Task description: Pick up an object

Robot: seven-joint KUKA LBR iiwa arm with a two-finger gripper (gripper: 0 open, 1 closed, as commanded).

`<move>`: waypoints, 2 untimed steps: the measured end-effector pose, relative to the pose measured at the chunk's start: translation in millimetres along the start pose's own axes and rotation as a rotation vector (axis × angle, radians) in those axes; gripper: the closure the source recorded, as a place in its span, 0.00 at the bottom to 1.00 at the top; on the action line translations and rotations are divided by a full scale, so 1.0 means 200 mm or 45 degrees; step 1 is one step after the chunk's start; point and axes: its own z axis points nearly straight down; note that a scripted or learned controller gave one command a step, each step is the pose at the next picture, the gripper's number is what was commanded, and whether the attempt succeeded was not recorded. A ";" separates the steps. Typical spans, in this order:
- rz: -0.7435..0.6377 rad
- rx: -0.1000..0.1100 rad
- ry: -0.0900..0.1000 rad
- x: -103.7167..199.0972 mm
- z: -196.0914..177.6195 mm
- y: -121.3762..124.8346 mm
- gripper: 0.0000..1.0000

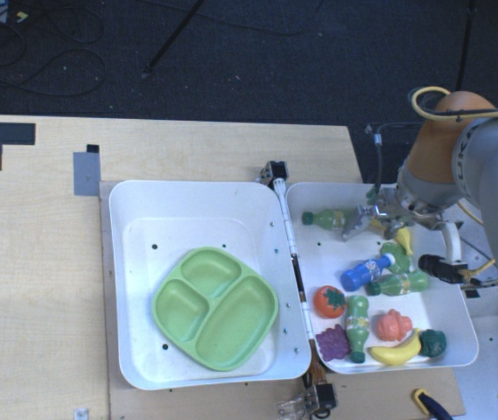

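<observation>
A grey KUKA arm with an orange band reaches over the right-hand bin [469,339], its end effector [364,220] low above the bin's far end. Whether it is released or clenched cannot be told from here; the metal parts blur together, and nothing can be seen gripped in it.

Just beside the end effector, on the side away from the arm, lies a green bottle [323,220], the closest toy and, by the look of it, the likeliest target. Nearer the viewer from the end effector sit a blue bottle [362,273] and a second green bottle [402,282], then a tomato [328,301], an upright green bottle [357,322], purple grapes [333,342], an orange-red toy [392,325], a banana [395,352] and a dark green piece [433,342] at the bin's near end.

The step in hand appears to be the approach: the arm is positioned above the toys but no pick is yet made. The next move would call for centring over one toy, descending and closing squarely, since the round bottles could roll away.

Well beyond the end effector, the left-hand bin [135,234] holds a green divided plate [216,308]. Both bins rest on a pale wooden table [30,278] marked with dark patches; behind it, dark carpet with loose cables.
</observation>
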 end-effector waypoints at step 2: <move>-0.001 0.001 0.000 0.00 0.00 0.00 0.00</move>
